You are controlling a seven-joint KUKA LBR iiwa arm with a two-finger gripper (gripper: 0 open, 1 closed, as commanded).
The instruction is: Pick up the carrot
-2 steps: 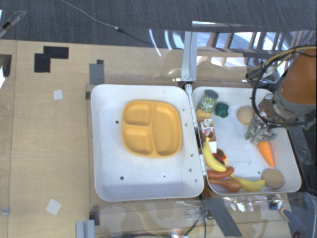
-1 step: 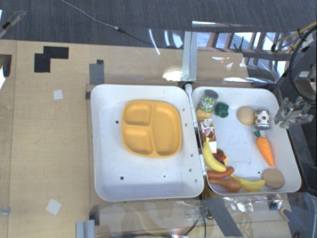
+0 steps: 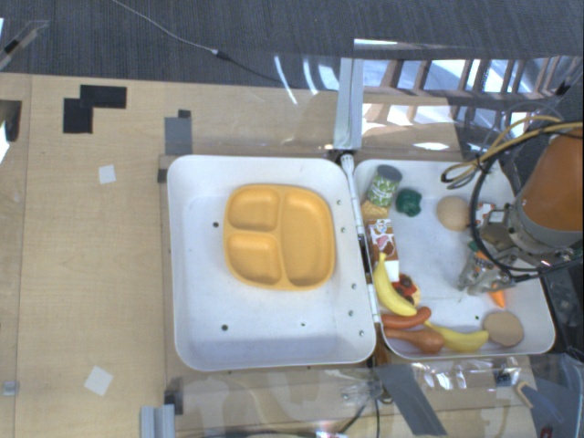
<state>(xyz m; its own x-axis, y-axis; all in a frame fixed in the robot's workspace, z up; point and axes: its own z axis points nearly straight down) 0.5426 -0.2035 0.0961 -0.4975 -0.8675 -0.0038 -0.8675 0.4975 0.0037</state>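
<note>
- Down in the right bin (image 3: 547,336), my tool (image 3: 476,279) sits low beside the carrot (image 3: 497,294).
- Mostly hidden, the carrot shows only an orange bit; its axis I cannot tell.
- Whether my tool grips anything, I cannot tell.

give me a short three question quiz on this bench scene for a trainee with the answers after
1. True or false: the yellow divided plate lies in the left bin.
2. Which bin does the gripper hang over? A) left B) right
3. Fill in: the small orange piece beside the gripper, likely the carrot, lies in the ____ bin.

Key
1. true
2. B
3. right
</note>
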